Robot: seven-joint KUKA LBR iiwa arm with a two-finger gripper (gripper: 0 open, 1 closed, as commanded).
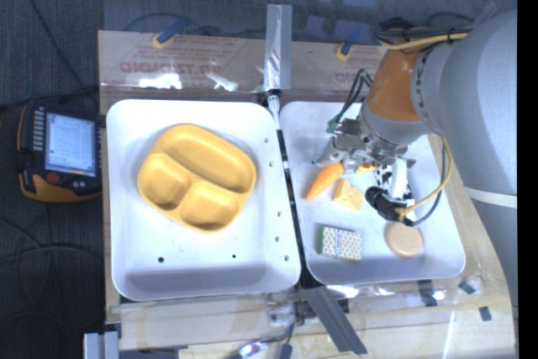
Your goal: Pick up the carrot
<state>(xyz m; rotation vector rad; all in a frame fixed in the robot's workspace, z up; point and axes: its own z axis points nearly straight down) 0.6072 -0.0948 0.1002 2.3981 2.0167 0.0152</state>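
An orange carrot (322,180) lies slanted in the right bin (437,261), close to that bin's left wall, with its thick end pointing up and to the right. My gripper (356,155) hangs low over the bin, directly at the carrot's thick end. Whether it touches the carrot is hidden by the wrist. The grey arm with its orange band (393,97) comes down from the upper right and covers the bin's back right part.
A pale yellow cheese wedge (347,195) rests just right of the carrot. A green patterned block (340,242) and a round tan disc (405,241) lie nearer the front. The left bin (134,265) holds a yellow divided plate (197,175). A handheld pendant (59,149) sits off the bench's left.
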